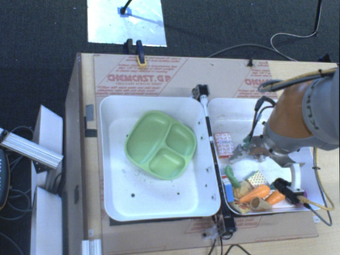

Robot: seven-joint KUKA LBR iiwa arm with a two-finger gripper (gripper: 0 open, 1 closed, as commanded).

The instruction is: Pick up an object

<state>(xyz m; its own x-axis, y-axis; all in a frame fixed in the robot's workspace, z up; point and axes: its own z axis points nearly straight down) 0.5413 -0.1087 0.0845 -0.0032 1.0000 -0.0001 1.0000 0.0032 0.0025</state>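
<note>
Orange carrots (261, 194) lie nearest, heaped at the front edge of the right bin (234, 110) with a tan checkered block (256, 178), a blue piece (229, 189) and a green one (232, 172). Just behind them the hand (249, 152) hangs low over the bin; whether it is apart or together I cannot tell. A red-patterned packet (223, 144) lies by the bin's left wall. Further left, a green divided plate (161, 144) rests in the left bin (119, 195).

Robotics lab: bench (159, 70) (protective film still on), white bins (114, 158), loose cables (289, 36).
</note>
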